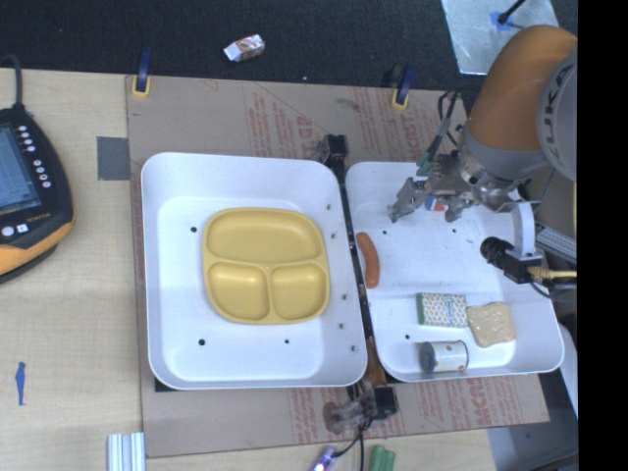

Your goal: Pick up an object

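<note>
Plainly, the gripper (428, 202) hangs open and empty over the right bin (392, 180), well apart from the sausage (368, 259), sponge (491, 323) and can (444, 356) (all nearer the front); closing here likely catches nothing, I think.

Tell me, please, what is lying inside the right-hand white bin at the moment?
The right bin holds a hot dog by its left wall, plus a small green packet, a tan piece and a can. The arm covers its upper right corner.
</note>
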Robot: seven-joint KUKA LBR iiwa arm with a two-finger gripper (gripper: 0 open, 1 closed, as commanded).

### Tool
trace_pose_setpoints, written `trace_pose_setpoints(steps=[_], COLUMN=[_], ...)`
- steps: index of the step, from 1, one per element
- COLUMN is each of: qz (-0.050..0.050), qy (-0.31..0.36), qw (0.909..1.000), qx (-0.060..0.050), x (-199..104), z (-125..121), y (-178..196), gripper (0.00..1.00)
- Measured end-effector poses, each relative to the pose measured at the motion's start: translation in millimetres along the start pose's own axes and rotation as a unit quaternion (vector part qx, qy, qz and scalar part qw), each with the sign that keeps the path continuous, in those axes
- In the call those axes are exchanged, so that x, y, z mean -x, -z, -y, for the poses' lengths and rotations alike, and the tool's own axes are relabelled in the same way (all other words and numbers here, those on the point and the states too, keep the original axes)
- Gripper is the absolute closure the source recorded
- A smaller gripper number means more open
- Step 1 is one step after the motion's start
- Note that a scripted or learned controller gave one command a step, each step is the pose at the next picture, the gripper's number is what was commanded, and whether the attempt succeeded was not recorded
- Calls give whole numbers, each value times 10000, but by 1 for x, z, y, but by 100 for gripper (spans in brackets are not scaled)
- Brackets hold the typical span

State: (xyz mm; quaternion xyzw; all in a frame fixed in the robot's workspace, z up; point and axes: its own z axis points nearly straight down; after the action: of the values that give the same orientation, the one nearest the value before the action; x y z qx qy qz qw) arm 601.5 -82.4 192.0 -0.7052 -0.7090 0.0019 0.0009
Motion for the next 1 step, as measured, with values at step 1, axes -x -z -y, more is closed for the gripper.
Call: trace_pose_setpoints(steps=[1], qz=[0], qy=[0], qw=[10000], qx=[0], x=[0], z=[0], y=[0], gripper=[0])
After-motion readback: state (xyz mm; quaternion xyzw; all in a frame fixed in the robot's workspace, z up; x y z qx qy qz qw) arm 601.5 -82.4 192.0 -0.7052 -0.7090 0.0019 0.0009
